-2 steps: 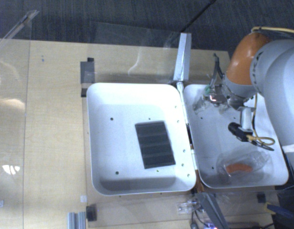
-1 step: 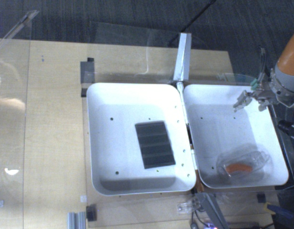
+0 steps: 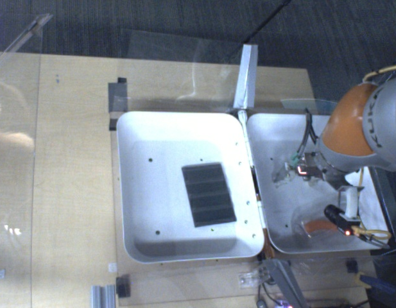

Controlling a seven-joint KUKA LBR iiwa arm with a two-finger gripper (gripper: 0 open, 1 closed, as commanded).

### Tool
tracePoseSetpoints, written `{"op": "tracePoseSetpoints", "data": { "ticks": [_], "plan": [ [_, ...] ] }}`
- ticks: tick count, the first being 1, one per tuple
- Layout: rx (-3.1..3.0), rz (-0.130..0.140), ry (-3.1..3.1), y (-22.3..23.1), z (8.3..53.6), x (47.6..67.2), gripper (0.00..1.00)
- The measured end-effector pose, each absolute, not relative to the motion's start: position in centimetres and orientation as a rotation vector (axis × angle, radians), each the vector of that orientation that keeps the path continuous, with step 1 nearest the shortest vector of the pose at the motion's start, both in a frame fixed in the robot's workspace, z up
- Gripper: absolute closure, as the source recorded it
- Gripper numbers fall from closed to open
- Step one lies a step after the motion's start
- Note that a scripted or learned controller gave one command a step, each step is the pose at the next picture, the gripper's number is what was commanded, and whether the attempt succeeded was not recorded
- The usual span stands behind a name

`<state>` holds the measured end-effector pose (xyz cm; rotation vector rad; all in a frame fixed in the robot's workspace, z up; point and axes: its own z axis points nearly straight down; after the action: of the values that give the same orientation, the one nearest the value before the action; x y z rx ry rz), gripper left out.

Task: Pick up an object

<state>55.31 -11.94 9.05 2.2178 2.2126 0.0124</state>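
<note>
A dark grey ridged rectangular pad point(image 3: 209, 194) lies flat in the middle of the left bin point(image 3: 137, 172). In the right bin point(image 3: 275, 236), a small brown-orange piece point(image 3: 315, 226) rests near the front wall. My gripper point(image 3: 289, 171) hangs low over the right bin's middle, well behind the brown piece and right of the divider between the bins. The arm's orange band point(image 3: 352, 124) and grey wrist cover the bin's right side. Nothing can be seen held in the gripper.
A metal post point(image 3: 246, 76) stands at the back where the two bins meet. A black clamp point(image 3: 119, 98) sits at the left bin's back left corner. The wooden bench point(image 3: 56, 191) spreads out to the left.
</note>
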Motion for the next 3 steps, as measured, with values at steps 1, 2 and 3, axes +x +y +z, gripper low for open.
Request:
{"op": "tracePoseSetpoints", "data": {
  "ticks": [1,2,3],
  "plan": [
    [2.417,0.019,1.993,-12.9,9.0,54.5,0.00],
    [2.378,0.006,2.042,-17.5,8.7,63.1,0.00],
    [2.598,0.008,1.755,-17.7,8.7,64.9,0.00]
  ]
}}
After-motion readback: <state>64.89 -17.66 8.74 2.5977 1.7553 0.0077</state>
